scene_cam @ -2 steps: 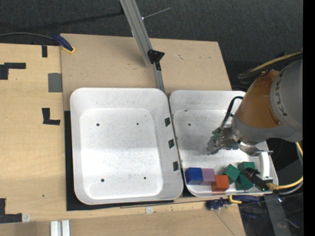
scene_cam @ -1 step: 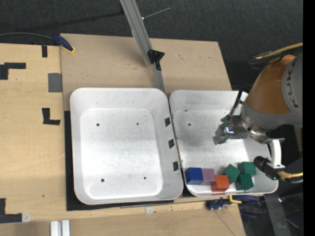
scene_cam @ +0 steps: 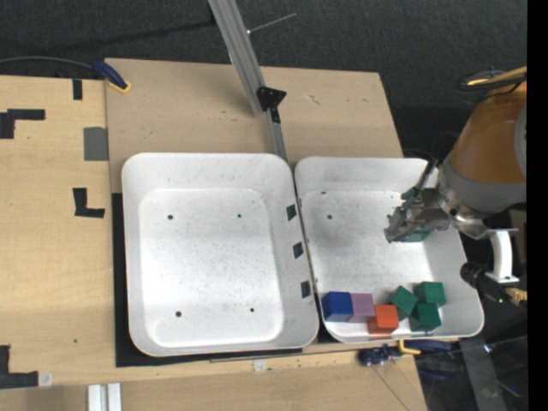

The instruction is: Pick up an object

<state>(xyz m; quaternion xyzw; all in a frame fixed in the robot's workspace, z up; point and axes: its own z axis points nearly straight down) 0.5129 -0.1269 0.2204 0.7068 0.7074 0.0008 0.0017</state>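
The robot's gripper (scene_cam: 404, 228) hangs low over the right bin (scene_cam: 360, 178), near its right wall; whether it is released or clenched cannot be told from this slanted view, though a scrap of green shows at its tip. The blocks lie toward the camera from it, along the bin's near edge: two green blocks (scene_cam: 418, 302) almost straight below, an orange block (scene_cam: 386, 317), then purple (scene_cam: 363, 305) and blue (scene_cam: 337, 305) further to the left.
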